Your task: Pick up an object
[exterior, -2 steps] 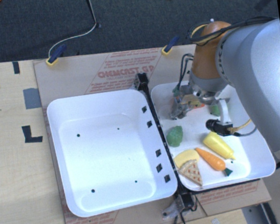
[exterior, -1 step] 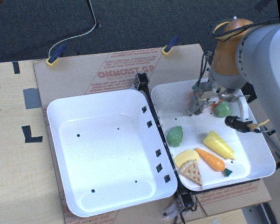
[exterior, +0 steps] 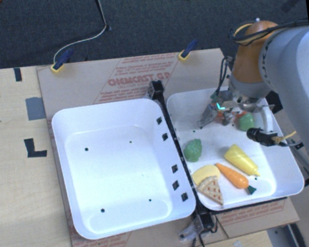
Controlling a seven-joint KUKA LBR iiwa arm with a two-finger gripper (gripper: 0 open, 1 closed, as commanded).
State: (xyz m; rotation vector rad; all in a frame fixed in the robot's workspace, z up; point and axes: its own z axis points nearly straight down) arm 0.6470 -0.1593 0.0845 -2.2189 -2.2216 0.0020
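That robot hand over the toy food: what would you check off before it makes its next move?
1. Hand is over the right bin: ok.
2. Something gripped: cannot tell; a green piece and something red sit right by it.
3. Targets within reach: ok; green lump, carrot, yellow piece, wedge.
4. Items spaced for a clean grab: not ok; the carrot touches its neighbours.
5. Left bin free to receive: ok.

We saw two white bins (exterior: 107,112), the left one dotted with small black marks. Beside a green lump (exterior: 193,150) lay an orange carrot (exterior: 232,176), a yellow piece (exterior: 240,159) and a tan, crosshatched wedge (exterior: 210,190). Red lettering marked the brown cardboard (exterior: 131,77) beneath.
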